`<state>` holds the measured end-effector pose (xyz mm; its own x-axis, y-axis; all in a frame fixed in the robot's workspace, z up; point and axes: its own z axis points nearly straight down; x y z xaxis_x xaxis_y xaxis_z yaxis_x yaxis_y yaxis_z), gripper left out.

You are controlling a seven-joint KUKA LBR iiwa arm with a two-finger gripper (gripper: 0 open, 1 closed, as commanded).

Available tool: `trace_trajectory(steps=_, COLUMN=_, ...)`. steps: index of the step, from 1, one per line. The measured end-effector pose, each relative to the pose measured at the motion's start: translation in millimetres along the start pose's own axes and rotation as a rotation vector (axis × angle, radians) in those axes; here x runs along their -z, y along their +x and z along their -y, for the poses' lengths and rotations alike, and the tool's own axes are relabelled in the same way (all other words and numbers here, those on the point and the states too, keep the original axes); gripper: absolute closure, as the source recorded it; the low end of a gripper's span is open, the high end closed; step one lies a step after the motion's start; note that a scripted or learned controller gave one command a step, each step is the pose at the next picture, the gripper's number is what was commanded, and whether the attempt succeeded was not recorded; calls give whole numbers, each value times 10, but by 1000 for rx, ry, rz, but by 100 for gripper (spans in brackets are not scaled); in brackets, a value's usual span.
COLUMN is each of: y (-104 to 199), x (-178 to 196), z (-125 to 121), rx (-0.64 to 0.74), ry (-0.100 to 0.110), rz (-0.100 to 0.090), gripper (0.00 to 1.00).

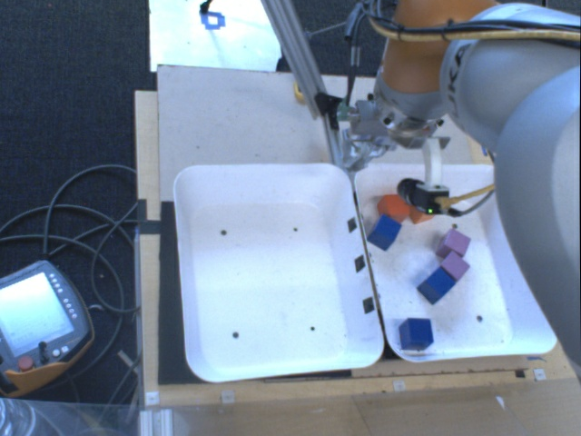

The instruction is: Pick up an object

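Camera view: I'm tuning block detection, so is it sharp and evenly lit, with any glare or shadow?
In the camera view the small things, such as the blue block, look sharp, with only faint shadows beside them; the left bin is very bright, nearly washed out; the arm, close to the lens, looks a little soft.

You get no readable text, number or brand here.
- Pendant [38, 323], well left of left bin [184, 198]: screen lit pale, content too blurred for you to read; buttons beside screen too small to tell any marking.
- Blue square outline [211, 19] on pale sheet [182, 34], beyond left bin's far edge: plain mark, no letters you can make out.
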<state>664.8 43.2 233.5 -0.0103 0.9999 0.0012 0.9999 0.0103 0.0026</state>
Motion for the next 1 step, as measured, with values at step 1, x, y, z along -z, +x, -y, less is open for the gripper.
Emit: trace_trajectory(steps=1, y=428, x=-6, z=-93, rx=0, ry=-1, rz=0, gripper=100)
